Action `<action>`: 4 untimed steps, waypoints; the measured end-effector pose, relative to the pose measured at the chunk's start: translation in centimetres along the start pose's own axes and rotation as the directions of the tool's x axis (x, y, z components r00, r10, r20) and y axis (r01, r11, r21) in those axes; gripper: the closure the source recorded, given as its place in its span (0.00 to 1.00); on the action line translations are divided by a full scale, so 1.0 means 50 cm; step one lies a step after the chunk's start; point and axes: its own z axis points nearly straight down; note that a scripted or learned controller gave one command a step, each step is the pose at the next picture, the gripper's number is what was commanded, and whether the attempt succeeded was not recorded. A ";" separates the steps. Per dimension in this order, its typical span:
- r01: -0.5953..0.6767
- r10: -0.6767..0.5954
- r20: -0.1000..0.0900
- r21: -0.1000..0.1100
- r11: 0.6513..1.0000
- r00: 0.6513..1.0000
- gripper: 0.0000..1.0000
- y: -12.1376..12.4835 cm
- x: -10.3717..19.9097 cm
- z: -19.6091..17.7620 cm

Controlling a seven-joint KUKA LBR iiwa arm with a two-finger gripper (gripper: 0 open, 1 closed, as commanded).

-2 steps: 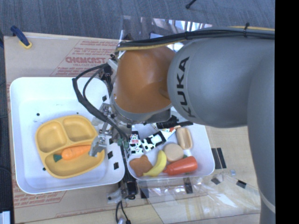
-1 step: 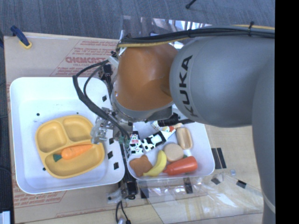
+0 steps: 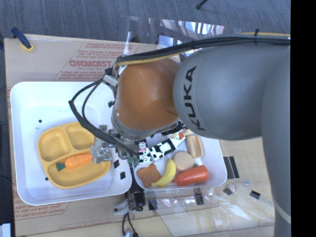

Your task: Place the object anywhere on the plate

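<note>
Camera view puts my hand [image 3: 102, 151] at the yellow plate's [image 3: 54, 144] right rim, its grip state beyond telling, with the toy carrot [image 3: 76, 161] lying on the plate beside it, so lifting off carelessly could drag the carrot out.

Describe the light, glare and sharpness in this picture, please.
Camera view: even, bright light; white bins nearly washed out; glare on clear plastic sheet at top; soft shadow beside yellow plate; arm looms large and slightly soft; carrot reasonably sharp.
</note>
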 end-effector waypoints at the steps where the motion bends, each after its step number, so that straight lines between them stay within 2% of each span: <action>1: 0.000 0.000 0.000 0.000 1.000 1.000 0.00 -0.001 0.000 0.000; 2: 0.007 -0.007 0.002 0.001 1.000 1.000 1.00 0.002 -0.003 -0.021; 3: 0.007 -0.007 0.002 0.001 1.000 1.000 0.00 0.001 -0.002 -0.020; 4: 0.013 -0.013 0.004 0.002 1.000 1.000 1.00 0.003 -0.005 -0.040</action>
